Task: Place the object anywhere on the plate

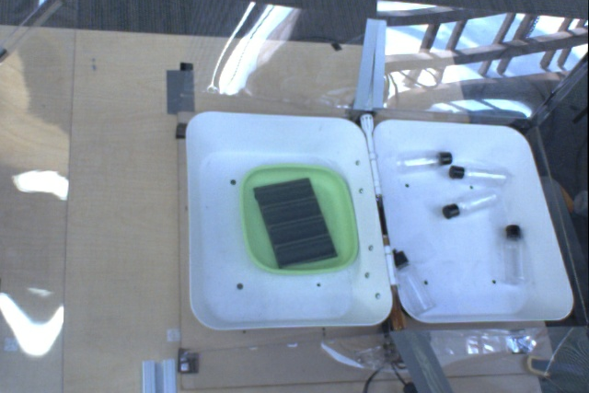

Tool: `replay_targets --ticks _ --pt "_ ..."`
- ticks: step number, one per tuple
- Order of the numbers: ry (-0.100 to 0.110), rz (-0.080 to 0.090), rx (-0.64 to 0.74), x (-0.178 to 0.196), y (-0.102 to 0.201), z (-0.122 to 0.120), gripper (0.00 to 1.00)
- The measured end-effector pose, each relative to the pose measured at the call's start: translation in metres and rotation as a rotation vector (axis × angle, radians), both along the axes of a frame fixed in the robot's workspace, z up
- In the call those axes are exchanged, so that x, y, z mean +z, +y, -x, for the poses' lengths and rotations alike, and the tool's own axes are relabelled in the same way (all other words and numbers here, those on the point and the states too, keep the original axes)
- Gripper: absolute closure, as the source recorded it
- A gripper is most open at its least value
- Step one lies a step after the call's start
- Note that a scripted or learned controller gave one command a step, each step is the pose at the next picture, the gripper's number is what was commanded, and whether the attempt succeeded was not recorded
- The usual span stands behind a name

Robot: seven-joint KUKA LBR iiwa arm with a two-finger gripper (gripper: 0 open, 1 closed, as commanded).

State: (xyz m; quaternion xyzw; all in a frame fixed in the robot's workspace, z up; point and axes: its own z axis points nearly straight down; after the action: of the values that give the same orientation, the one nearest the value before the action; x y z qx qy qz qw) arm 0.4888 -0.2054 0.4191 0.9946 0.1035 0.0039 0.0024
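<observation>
We see the dark grey ridged block [294,222] lying flat on the green plate [344,198], roughly at its middle. Its long axis runs from the far edge of the table toward the near edge, tilted slightly so the near end leans toward the right bin. Ridges cross it the short way. The plate sits in the middle of the left bin [212,290], a shallow white tray. Just beside it, touching along the shared edge, the right bin [543,290] holds several clear vials with black caps [450,211], scattered and lying on their sides. Both bins rest on the pale wooden table [101,225]. We cannot tell the state of the tool.
</observation>
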Motion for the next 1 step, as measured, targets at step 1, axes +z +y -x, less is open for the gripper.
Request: replay_targets --ticks 1 --pt "0.005 -0.003 -0.002 -0.0507 0.0 0.0006 0.0"
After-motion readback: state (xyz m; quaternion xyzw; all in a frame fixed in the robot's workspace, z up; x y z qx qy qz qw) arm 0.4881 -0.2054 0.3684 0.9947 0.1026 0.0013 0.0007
